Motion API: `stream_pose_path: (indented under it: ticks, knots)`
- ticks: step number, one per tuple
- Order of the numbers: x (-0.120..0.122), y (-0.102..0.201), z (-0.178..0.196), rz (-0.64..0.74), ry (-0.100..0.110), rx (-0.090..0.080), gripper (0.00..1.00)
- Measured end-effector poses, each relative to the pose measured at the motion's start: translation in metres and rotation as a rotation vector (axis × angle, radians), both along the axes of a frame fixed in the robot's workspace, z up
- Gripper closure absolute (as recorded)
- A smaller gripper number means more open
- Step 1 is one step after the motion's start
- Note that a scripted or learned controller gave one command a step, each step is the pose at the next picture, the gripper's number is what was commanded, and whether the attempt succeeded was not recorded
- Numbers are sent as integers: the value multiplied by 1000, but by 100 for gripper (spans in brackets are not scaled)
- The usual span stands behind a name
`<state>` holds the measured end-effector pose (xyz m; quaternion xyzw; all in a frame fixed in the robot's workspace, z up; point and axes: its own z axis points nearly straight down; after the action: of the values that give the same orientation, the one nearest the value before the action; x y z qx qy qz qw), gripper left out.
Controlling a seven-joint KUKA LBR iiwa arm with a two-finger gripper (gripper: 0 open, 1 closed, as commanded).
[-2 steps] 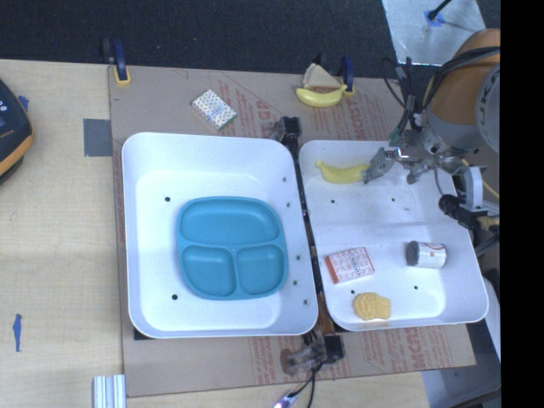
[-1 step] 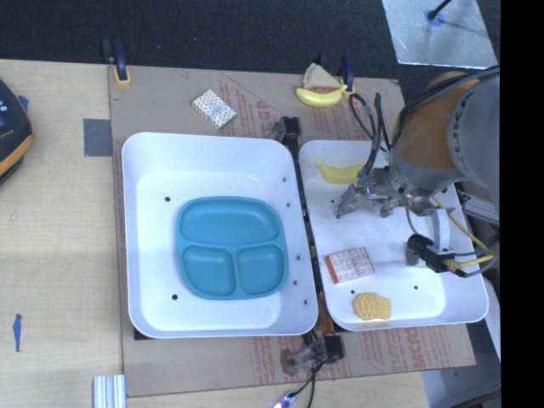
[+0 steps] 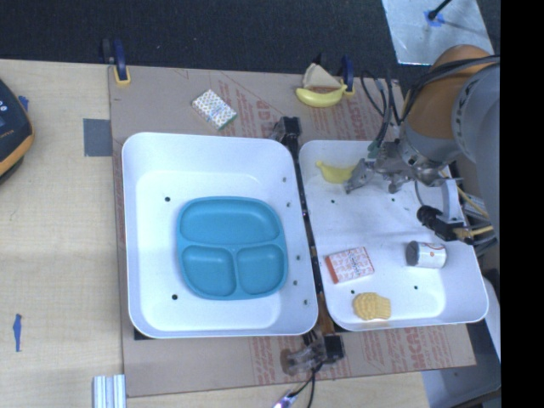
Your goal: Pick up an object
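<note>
The right bin holds a small yellow banana-shaped piece at its far left corner. Nearer the front lie a red-and-white packet, a round yellow biscuit and a short grey-and-white can on its side. My gripper hangs over the far part of this bin, just right of the yellow piece. Its two fingers stand apart, with only white bin floor between them. The left finger's tip almost touches the yellow piece.
The left bin holds a blue divided plate. Behind the bins, on the brown mat, lie a yellow banana toy and a small patterned packet. A black-and-yellow device sits at the far left edge.
</note>
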<state>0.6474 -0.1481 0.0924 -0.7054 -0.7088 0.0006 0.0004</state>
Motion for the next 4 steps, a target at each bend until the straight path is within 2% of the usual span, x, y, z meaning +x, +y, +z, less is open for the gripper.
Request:
stream_pose_path:
  ticks: [1,2,3,4]
  knots:
    - [-49,8,-1,-1,3,-1,0]
    - [9,42,0,-1,0,1,0]
    - [9,-43,37,-3,0,-1,0]
    - [-48,7,-1,0,4,0,0]
